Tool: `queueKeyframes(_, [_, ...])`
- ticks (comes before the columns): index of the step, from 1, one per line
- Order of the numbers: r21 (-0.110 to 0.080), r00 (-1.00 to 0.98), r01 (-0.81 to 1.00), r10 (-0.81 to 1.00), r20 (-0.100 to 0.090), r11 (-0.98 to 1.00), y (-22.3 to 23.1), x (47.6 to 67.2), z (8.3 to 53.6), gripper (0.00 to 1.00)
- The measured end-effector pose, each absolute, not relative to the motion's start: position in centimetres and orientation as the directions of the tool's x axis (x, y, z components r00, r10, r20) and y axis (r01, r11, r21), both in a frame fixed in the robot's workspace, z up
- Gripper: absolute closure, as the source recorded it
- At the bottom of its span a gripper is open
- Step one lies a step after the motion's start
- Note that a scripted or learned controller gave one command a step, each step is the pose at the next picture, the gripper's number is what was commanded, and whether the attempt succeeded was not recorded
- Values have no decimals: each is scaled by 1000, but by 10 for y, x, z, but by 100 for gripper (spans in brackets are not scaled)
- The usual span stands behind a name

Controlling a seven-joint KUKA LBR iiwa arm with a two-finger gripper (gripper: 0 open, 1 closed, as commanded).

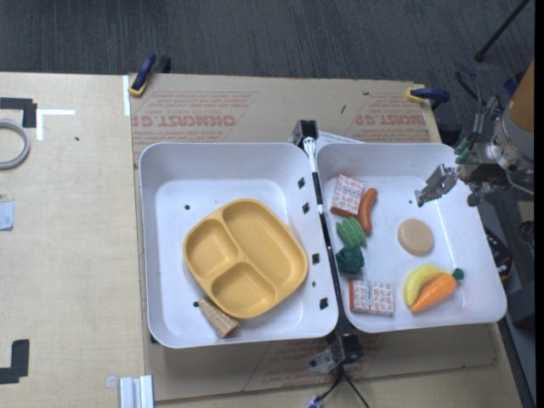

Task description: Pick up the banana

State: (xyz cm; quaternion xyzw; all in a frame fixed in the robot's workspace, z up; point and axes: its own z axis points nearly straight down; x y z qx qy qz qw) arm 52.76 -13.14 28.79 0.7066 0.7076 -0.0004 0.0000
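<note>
On the pale wooden surface (68, 253), the left shallow white bin (161, 228) carries a yellow three-compartment plastic tray (245, 257), with a small tan cracker-like block (219, 319) lying at the tray's lower edge; neither bears on the task. In the right shallow white bin (476, 304), toy foods are scattered loosely: a red-and-white printed box (347, 195) beside a red sausage (367, 210), green leafy vegetable pieces (350, 245), a second printed box (371, 297) and a round tan disc (416, 237). The short yellow plastic banana (421, 281) lies at lower right of the frame, touched along its right side by an orange carrot with a green tip (437, 291), which is judged likely to crowd a grasp from that side. The end effector (438, 184) hangs at upper right, over the bin's far edge, well apart from the banana. Nothing is held in it; whether it is wide or narrow cannot be told.
</note>
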Motion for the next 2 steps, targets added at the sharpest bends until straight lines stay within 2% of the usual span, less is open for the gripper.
queueKeyframes(1, [1,-303,953,953,-1,303,-174,494,173,0])
queueKeyframes(2, [4,-548,837,837,-3,548,-147,479,95,0])
